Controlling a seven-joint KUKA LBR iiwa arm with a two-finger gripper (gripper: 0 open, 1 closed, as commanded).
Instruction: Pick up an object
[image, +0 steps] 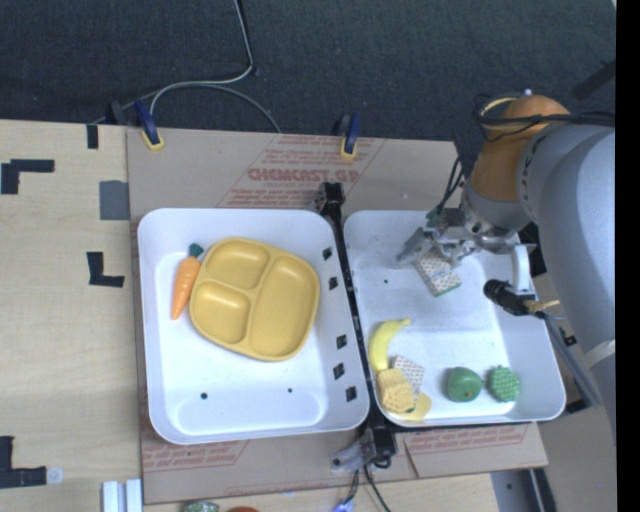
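Gripper hangs above the patterned packet, well beyond the banana; grip unclear, packet could slip.

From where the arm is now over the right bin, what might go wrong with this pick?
The small patterned packet under the end effector looks flat, so the grasp may slip off it. It lies near the right bin back wall, risking a bump. The banana and green ball sit farther off.
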